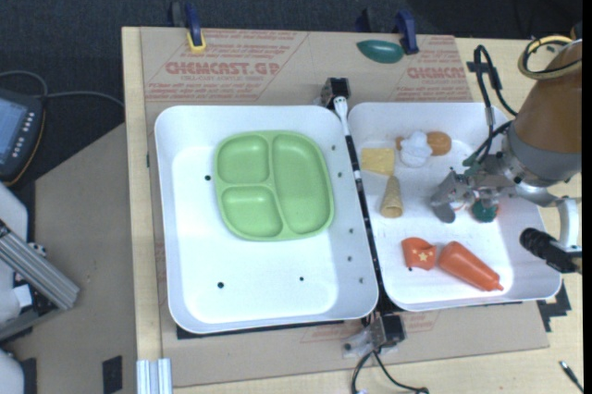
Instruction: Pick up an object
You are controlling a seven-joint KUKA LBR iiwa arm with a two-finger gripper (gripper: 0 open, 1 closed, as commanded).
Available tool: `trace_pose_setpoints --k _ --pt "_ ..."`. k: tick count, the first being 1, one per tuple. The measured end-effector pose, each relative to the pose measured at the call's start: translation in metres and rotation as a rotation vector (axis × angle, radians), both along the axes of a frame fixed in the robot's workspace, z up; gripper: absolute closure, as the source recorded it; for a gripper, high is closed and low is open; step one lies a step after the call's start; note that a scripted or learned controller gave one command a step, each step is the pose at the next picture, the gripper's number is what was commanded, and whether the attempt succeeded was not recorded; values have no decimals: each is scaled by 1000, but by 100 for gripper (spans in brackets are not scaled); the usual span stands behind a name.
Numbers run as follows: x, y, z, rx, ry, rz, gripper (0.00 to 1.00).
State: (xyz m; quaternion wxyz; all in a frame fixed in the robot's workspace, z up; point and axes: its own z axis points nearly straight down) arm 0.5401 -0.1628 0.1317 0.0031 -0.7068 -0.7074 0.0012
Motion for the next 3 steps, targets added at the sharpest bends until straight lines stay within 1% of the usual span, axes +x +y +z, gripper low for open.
trace_pose_setpoints --k 1,2,3 --pt "0 4 -50 5 1 2 0" --pt "0 1 -37 -2 -6 -1 100" --pt "-8 -5 17 -5 -12 -3 100"
